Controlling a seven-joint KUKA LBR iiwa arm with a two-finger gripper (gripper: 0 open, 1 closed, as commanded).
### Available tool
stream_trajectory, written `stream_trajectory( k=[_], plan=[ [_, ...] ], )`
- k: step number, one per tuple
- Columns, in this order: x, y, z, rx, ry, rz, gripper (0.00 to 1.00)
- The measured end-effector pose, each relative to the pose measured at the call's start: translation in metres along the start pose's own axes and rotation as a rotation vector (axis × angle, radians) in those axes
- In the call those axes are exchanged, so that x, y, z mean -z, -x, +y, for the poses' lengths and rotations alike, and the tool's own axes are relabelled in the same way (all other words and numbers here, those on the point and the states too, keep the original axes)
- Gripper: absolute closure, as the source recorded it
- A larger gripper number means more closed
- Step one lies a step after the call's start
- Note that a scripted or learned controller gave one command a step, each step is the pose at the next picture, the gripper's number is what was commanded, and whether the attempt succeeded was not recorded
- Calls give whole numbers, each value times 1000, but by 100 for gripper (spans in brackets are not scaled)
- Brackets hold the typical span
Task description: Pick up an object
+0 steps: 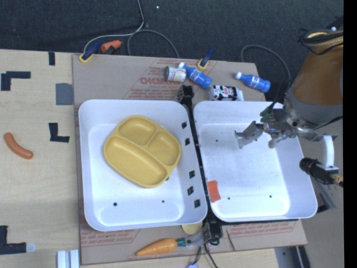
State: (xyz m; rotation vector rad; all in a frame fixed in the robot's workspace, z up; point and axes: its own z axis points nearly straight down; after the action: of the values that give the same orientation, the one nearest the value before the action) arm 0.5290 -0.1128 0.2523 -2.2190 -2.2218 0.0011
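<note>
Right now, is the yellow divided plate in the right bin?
No. The yellow divided plate lies in the left bin, while the gripper hangs over the right bin.

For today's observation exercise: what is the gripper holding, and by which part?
Nothing: the gripper hangs open over the right bin, nothing between its fingers.

Arm (317, 88), right edge of frame: bulky rounded housing, brownish-orange band above a grey wrist section. Claw (260, 135): grey metal, two angular fingers (245, 135). Dark cabling at the wrist. Black cylindrical fitting (313, 168) at lower right, beside a white bracket.
</note>
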Motion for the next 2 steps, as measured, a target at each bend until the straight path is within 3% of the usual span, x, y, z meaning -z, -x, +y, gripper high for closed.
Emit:
stream_trajectory(
  k=[1,2],
  plan=[
    [-154,-12,8,1,-13,2,0],
    [-146,-16,100,3,7,-2,0]
  ],
)
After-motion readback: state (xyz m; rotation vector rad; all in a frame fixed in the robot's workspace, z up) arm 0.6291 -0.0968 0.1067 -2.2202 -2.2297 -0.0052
